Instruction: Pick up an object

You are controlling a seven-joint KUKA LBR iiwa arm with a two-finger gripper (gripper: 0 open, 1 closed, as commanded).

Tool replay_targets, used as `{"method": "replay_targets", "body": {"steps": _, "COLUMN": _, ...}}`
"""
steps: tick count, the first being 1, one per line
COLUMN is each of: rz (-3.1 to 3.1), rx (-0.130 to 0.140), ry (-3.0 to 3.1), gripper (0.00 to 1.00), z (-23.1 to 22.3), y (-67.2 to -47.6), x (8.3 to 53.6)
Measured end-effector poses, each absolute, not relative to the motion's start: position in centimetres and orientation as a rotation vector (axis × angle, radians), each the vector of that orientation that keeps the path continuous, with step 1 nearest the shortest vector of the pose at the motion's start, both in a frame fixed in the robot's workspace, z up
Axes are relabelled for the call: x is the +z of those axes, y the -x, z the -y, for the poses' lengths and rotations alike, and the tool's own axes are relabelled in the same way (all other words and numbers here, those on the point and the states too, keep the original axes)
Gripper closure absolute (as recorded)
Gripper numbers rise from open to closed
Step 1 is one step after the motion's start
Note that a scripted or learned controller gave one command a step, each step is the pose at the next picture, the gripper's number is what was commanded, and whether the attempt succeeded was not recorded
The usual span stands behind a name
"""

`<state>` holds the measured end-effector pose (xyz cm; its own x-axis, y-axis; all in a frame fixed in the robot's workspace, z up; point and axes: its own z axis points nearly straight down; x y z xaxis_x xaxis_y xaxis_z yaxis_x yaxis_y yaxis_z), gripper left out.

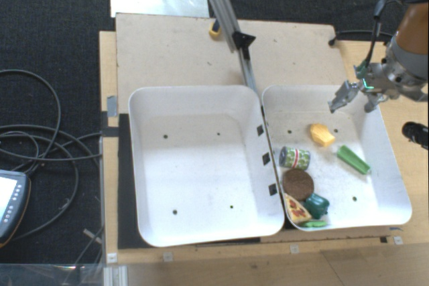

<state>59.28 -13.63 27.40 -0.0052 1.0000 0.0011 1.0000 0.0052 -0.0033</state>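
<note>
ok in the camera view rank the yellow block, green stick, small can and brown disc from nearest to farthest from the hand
From the hand, above the right bin's far end:
1. yellow block, just below it
2. green stick, toward the right wall
3. small can, near the divider
4. brown disc, lower down by the divider

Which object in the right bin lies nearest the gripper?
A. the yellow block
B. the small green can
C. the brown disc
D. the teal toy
A: the yellow block lies just below the gripper near the top of the right bin, while the small green can, brown disc and teal toy sit lower.
</note>
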Motion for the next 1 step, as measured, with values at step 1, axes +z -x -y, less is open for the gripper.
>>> {"method": "replay_targets", "body": {"steps": 1, "rz": 2.227, "rx": -0.002, "ry": 2.217, "gripper": 0.0, "z": 13.63, "y": -59.34, "x": 27.64}}
